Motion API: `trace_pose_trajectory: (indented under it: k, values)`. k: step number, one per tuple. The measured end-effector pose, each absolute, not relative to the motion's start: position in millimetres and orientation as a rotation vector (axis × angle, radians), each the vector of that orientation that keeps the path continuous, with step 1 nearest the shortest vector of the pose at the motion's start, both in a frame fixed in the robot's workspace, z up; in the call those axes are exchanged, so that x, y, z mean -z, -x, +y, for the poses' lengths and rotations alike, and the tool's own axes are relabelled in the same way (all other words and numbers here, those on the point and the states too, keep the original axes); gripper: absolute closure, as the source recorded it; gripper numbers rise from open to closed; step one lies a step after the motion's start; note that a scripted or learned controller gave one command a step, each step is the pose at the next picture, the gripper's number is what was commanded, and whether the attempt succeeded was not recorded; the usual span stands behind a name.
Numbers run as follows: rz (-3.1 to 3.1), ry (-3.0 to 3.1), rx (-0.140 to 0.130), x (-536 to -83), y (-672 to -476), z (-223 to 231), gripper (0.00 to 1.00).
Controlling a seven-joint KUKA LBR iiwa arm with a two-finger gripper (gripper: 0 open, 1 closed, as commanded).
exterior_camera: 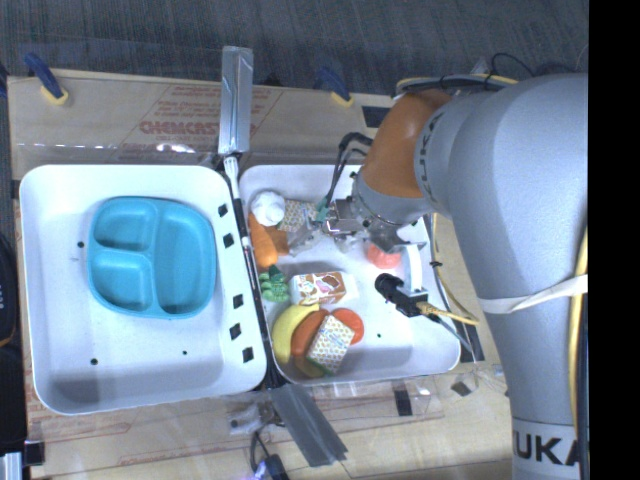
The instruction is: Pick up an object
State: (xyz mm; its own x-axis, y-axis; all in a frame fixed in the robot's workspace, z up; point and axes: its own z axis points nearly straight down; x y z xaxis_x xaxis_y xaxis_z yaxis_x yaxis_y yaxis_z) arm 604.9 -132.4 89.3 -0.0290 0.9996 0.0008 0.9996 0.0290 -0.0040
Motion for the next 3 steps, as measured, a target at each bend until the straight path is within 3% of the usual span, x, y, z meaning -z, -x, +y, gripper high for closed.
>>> trace_pose_trajectory:
  k: [1,2,3]
  values:
    - [-2.245,2.192,-0.003,-90,-514.8,-125,0.00]
    - [-2.295,2.143,0.001,-90,-477.8,-125,0.00]
    - [-2.299,2.140,-0.002,-98,-478.9,-127,1.00]
